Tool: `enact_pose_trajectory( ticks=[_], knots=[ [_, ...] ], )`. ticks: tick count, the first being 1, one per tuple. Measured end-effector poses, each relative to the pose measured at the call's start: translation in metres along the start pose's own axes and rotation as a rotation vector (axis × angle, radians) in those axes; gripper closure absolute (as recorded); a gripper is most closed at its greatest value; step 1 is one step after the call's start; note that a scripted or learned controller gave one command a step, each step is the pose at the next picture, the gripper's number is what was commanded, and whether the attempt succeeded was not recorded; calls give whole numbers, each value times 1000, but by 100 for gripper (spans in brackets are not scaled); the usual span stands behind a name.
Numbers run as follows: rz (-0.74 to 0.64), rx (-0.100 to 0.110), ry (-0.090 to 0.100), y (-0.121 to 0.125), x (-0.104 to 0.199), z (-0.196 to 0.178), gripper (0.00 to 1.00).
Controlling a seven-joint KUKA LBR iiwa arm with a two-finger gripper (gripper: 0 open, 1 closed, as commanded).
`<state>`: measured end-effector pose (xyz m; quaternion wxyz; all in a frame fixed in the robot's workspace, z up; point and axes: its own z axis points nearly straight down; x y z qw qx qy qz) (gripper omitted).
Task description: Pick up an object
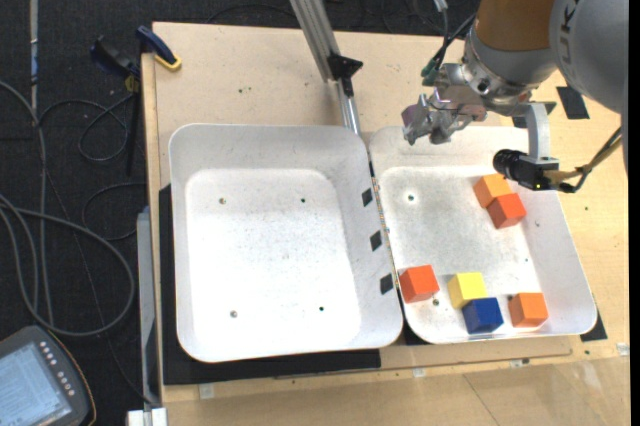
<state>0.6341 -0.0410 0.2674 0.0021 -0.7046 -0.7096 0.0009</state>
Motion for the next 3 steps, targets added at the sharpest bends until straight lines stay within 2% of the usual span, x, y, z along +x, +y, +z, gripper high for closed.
enact_pose_trajectory(
  ticks=[3],
  knots=[
    [1,0,-1,-46,129,34,100]
  ],
)
